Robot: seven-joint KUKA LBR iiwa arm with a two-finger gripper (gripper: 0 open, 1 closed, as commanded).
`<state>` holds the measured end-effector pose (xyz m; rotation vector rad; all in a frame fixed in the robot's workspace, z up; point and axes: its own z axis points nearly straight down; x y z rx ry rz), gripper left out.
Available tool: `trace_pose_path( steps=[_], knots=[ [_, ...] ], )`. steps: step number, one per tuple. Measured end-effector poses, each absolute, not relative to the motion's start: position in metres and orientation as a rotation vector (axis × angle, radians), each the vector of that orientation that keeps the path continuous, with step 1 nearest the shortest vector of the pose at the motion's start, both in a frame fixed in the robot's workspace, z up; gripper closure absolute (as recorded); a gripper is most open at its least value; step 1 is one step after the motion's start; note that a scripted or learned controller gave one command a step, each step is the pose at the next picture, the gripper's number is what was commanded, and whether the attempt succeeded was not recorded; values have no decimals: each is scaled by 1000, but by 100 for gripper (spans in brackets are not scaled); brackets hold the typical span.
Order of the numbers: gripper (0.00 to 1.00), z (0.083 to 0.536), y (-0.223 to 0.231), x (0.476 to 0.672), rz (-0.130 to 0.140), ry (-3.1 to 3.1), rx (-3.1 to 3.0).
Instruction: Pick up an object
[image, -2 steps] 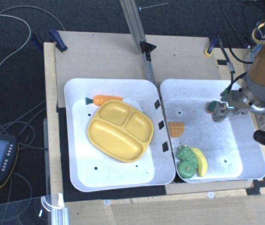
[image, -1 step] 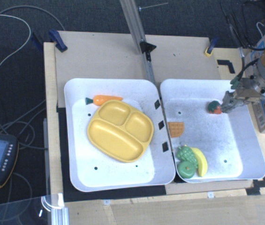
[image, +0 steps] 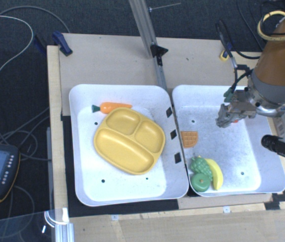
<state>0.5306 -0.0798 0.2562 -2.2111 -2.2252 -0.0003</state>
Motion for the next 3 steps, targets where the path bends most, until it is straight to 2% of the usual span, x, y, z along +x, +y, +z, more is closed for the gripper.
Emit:
trace_pose_path(
  steps=[1, 2, 3],
  knots=[
    [100, 244, -23, 519, 0, -2225, -2210],
    [100, 231, 32, 516, 2, -2225, -2210],
    [100, 237, 93, 503, -1, -2227, -2209]
  ],
)
